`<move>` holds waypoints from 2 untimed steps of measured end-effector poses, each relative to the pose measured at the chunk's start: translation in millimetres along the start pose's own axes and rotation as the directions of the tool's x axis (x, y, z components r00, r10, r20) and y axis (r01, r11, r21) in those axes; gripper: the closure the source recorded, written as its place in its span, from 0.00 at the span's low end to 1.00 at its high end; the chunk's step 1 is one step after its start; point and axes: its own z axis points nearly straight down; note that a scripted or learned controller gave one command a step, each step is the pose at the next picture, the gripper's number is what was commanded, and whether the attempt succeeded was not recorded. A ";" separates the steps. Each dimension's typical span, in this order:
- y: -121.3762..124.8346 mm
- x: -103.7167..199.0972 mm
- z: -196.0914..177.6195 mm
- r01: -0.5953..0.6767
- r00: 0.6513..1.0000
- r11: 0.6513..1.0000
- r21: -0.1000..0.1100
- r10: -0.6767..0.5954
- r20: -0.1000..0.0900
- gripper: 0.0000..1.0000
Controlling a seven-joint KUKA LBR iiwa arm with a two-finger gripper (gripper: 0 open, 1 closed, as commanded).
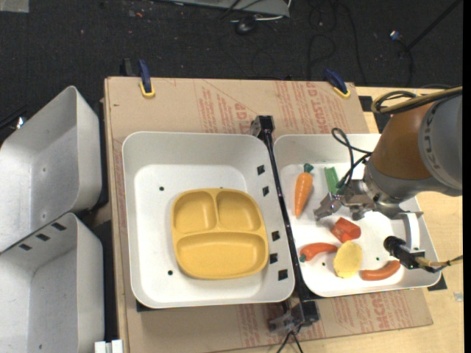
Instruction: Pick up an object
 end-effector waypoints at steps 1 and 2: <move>1.0 0.0 -12.1 -0.001 1.000 1.000 -0.005 0.001 0.001 1.00; -4.6 4.4 -57.7 0.003 1.000 1.000 -0.008 -0.003 0.002 1.00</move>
